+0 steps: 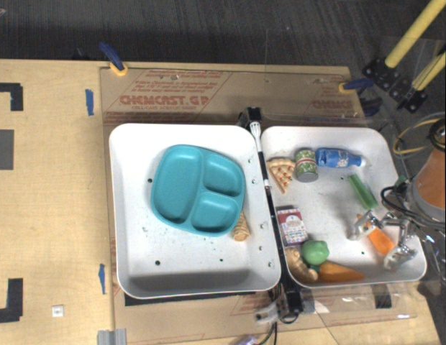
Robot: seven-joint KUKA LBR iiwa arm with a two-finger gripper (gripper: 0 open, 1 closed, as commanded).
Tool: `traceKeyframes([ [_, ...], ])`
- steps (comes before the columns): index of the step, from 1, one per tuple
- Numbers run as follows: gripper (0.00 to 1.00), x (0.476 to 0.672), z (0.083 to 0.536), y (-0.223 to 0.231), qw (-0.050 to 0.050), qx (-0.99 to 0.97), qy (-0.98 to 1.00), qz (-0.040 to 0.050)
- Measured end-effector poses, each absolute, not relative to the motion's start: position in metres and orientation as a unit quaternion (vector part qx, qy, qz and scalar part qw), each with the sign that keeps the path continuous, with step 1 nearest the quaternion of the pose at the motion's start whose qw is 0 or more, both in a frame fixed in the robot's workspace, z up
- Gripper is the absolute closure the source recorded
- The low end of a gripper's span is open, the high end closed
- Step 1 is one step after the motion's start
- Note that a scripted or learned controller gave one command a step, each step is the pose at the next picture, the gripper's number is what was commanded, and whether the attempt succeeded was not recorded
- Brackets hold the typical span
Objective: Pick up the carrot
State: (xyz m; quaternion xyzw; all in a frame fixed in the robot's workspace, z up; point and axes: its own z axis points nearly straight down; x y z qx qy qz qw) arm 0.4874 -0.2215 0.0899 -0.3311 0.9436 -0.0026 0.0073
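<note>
Two shallow white bins sit side by side on a cardboard-covered surface (50, 214). The left bin (129, 250), centre of the frame, holds a teal divided plate (198, 189) with three compartments, lying tilted toward the upper left of the bin, and a tan ice-cream-cone-like item (241, 228) just beside the plate's lower right edge. The right bin (331, 139), right of centre, holds: a waffle-patterned wedge (280, 172) at its upper left; a small green-labelled can (306, 164) next to it; a blue bottle (337, 158) lying on its side with a white label, text too small to read; a green stick-shaped item (362, 190) lying diagonally; a small red-and-white packet (291, 225) near the left wall, print illegible; a round green item (315, 251) below the packet; a tan lumpy item (301, 264) touching it at the lower left. The carrot (342, 270) lies on its side along the bin's lower wall, tapered end pointing right, just right of the round green item. The end effector (382, 241) is low in the bin's right part, its metal fingers (363, 225) spread around a small orange block (382, 241); whether they press on it cannot be told. It stands apart from the carrot, up and to the right. The cardboard sheet (165, 95) behind the bins bears red print reading "CHEMCAST GP".
</note>
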Motion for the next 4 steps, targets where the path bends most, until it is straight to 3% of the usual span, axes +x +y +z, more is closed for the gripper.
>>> traceKeyframes([
  [1, 1.0, 0.492, 0.103, -0.22, 0.013, -0.331, 0.943, -0.0053],
  [2, 1.0, 0.522, 0.09, -0.219, 0.005, -0.486, 0.874, 0.0004],
  [3, 1.0, 0.525, 0.101, -0.217, 0.01, -0.484, 0.875, -0.0009],
  [4, 1.0, 0.554, 0.09, -0.203, 0.004, -0.695, 0.719, -0.0011],
])
